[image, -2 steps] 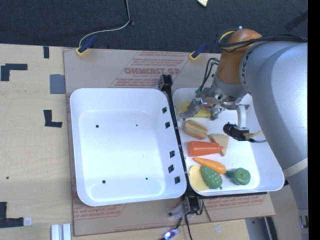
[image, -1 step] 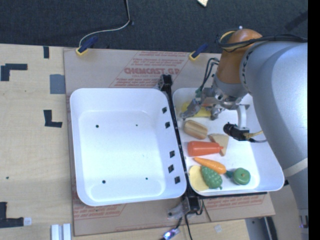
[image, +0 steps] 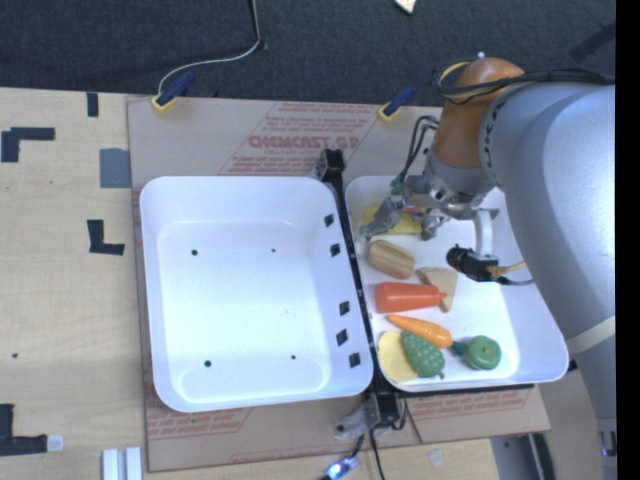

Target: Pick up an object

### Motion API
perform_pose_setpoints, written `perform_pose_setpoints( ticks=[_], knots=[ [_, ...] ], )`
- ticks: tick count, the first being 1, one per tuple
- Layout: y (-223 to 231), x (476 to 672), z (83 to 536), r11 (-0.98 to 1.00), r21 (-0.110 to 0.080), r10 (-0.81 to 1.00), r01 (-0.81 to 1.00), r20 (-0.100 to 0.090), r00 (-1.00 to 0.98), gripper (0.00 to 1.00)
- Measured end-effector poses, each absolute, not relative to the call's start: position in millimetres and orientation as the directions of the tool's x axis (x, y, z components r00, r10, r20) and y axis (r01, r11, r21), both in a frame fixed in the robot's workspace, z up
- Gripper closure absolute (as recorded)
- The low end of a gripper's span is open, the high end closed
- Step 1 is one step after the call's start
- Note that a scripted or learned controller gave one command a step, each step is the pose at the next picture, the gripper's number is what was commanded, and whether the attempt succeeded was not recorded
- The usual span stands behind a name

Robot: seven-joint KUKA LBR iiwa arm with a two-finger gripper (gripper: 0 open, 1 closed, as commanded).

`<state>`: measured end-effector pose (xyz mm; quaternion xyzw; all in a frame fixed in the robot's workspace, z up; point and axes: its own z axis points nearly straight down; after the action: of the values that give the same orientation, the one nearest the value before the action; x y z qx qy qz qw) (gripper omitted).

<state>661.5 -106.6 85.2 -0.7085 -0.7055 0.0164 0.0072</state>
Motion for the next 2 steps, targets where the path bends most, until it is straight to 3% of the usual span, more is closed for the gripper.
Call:
perform_pose_setpoints(
  ticks=[1,2],
  knots=[
    [-106.2,661.5,85.2,-0.005,-0.033,1.0,0.999,-0.014,0.005,0.0],
    [-106.4,659.0,93.4,-0.006,-0.046,1.0,0.999,-0.012,0.005,1.0]
  ],
)
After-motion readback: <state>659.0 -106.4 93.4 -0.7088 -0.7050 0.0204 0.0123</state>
